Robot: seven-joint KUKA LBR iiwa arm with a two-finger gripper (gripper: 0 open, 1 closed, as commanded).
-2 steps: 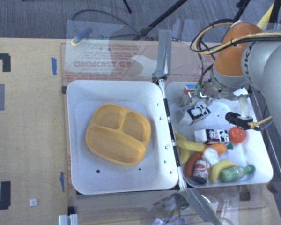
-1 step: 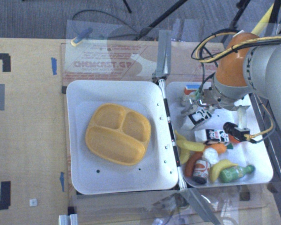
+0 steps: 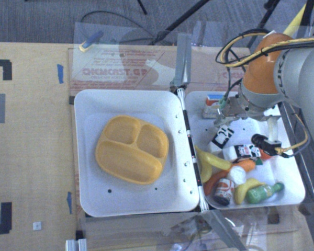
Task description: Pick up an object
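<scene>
Right now the gripper [image 3: 223, 120] is hanging in the upper part of the right bin [image 3: 295, 184], its grip impossible to judge, while toys [image 3: 235, 177] are crowding lower right, so a descent is risking a glancing miss.

Right bin [image 3: 295, 178] crowded in front; bare floor at its back.

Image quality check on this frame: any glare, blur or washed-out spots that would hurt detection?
Camera view: even, soft lighting; the yellow tray is sharp with only a faint shadow. The left bin is bright but not blown out. Clear sheet behind the bins shows reflections. Right bin clutter is small and slightly soft; the gripper is dark and hard to resolve.
</scene>
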